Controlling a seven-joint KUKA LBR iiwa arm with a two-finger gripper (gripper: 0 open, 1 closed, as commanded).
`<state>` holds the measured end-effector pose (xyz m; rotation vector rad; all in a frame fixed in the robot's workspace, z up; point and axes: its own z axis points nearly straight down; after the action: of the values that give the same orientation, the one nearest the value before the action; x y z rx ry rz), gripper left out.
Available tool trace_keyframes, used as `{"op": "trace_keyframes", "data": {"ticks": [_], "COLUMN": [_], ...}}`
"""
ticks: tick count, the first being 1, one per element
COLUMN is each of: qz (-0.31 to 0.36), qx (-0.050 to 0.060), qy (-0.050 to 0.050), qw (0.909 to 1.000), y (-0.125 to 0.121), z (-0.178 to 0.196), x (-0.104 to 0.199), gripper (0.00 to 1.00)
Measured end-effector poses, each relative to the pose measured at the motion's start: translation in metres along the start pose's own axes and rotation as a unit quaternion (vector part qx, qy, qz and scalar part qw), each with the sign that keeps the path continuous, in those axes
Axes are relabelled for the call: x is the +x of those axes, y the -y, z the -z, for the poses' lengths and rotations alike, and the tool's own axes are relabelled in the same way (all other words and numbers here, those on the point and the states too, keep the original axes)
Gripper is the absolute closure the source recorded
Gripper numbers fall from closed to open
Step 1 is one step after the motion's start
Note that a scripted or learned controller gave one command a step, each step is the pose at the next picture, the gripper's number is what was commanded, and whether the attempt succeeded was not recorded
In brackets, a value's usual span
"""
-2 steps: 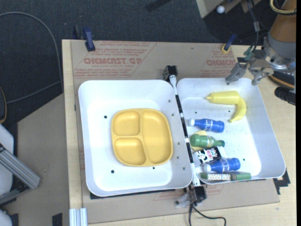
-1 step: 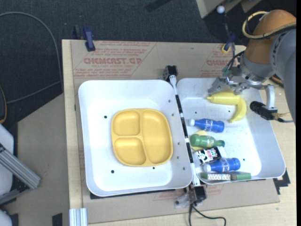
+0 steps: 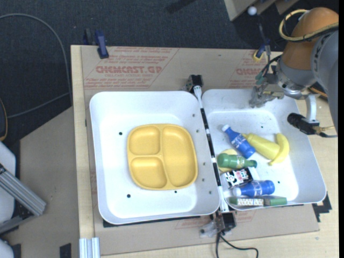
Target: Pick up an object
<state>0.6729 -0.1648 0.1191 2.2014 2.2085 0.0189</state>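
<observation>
My gripper [image 3: 259,97] hangs over the far edge of the right bin [image 3: 309,168], apart from everything lying in it. Nothing shows between its fingers. Below it in the bin lie a blue bottle [image 3: 236,141], a yellow squeeze bottle [image 3: 260,144] and a banana [image 3: 280,148]. Nearer the front are a green fruit [image 3: 230,159], a black-and-white carton [image 3: 238,176], a second blue bottle [image 3: 256,188] and a green tube [image 3: 260,201].
The left bin [image 3: 107,117] holds a yellow divided plate [image 3: 162,156] at its middle. A black divider [image 3: 204,123] runs between the two bins. A brown cardboard sheet [image 3: 140,66] lies under both.
</observation>
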Motion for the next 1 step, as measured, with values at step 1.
{"op": "trace_keyframes", "data": {"ticks": [1], "qz": [0.0], "qx": [0.001], "qy": [0.0], "qw": [1.0], "y": [0.0003], "z": [-0.0006], "x": [0.0002], "gripper": [0.0]}}
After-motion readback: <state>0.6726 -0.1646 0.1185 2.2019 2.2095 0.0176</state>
